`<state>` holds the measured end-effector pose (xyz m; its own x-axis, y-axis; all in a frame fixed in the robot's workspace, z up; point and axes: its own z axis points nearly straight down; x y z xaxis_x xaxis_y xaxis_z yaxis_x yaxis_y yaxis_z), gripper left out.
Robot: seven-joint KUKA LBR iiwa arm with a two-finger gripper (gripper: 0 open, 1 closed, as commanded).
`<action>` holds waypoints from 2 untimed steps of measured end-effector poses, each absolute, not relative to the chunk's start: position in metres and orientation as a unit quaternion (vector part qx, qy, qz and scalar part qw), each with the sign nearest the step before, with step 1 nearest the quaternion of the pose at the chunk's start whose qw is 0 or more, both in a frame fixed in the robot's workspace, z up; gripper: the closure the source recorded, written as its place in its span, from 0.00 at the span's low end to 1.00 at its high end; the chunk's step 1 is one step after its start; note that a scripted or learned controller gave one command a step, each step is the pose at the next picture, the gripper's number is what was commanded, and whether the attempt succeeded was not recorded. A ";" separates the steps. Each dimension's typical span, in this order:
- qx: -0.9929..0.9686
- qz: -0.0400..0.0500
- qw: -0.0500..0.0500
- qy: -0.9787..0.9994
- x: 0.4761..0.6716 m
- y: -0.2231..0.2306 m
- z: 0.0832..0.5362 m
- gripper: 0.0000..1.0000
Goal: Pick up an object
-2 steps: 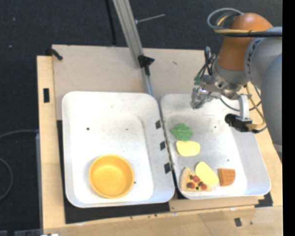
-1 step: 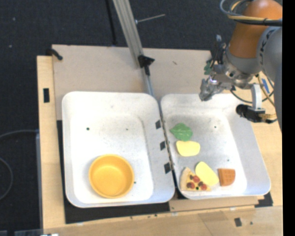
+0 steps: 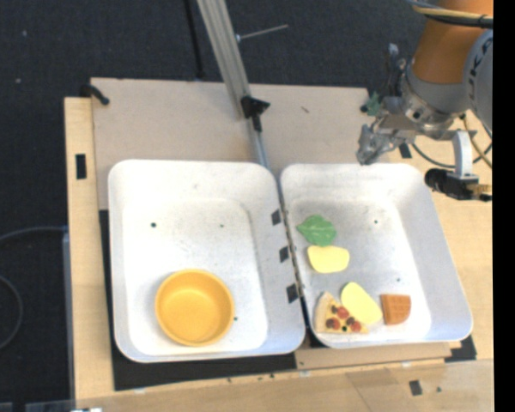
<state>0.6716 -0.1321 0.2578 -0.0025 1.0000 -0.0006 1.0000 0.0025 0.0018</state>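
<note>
Pincer (image 3: 371, 151) sits over the back rim of the right bin (image 3: 429, 230), nothing between its tips; can't tell whether it's spread or closed at this size. No grasp yet.

Candidates are all in the right bin's front-left part: green leaf piece (image 3: 316, 229), pale yellow piece (image 3: 328, 259) just in front of it, then a tight cluster near the front rim of pizza slice (image 3: 333, 316), yellow wedge (image 3: 360, 303) overlapping it, and orange waffle piece (image 3: 396, 308) just beside. Left bin (image 3: 189, 204) has the yellow bowl (image 3: 194, 306), near its front.

My read on doing this well: go for the leaf or pale yellow piece, since both are isolated enough. They're flat, so descend straight and close low. Skip the cluster, where a double-contact miss is likely. The bowl needs a rim grasp.

Count: 2 bins, 1 bowl, 5 food pieces (one of each).
</note>
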 end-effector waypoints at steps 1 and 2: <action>0.705 0.000 0.000 0.709 0.664 -0.080 0.246 1.00; 0.705 0.001 0.000 0.710 0.660 -0.027 0.253 1.00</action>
